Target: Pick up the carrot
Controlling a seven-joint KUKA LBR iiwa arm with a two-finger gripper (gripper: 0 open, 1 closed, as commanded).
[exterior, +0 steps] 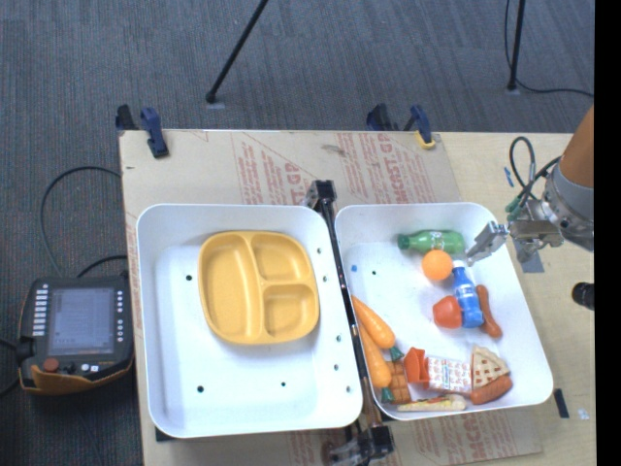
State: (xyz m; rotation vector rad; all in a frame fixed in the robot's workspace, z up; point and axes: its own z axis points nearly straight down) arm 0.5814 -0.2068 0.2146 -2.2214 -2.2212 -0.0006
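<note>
An orange carrot [374, 322] lies against the left wall of the right bin [388, 219], pointing toward the upper left. A second orange carrot-like piece [376, 359] lies just below it, its lower end among green bits. My gripper [507, 248] hangs over the bin's upper right edge, well to the right of the carrots and higher in the frame. Its fingers stand apart, open, with nothing between them. One fingertip [484, 242] points down toward the blue bottle [467, 295].
The right bin also holds a green bottle [432, 241], an orange ball [438, 265], a red-orange fruit [446, 312], a sausage [488, 314], a red carton [441, 369] and a pie slice [488, 365]. A yellow divided plate [260, 286] sits in the left bin [175, 377].
</note>
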